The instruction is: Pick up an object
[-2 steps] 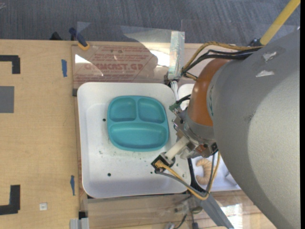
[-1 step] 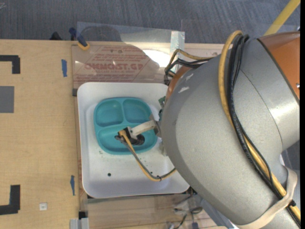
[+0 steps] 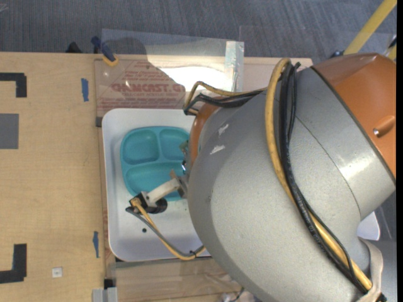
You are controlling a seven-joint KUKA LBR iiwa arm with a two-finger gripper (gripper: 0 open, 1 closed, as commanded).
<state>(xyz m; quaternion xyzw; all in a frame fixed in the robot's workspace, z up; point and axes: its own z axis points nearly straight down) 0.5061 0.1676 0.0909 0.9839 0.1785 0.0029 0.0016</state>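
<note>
A teal divided plate (image 3: 151, 159) lies in the left white bin (image 3: 116, 231), toward its far half. My grey arm (image 3: 277, 194) with its orange band leans over the bin from the right and covers the plate's right side. The gripper (image 3: 183, 176) sits low at the plate's right edge and is almost wholly hidden under the wrist. What lies beneath it is hidden too.
A clear plastic sheet (image 3: 170, 65) stands behind the bin. The wooden bench top (image 3: 50, 168) stretches to the left, marked with black squares and blue tape. The arm hides the right bin.
</note>
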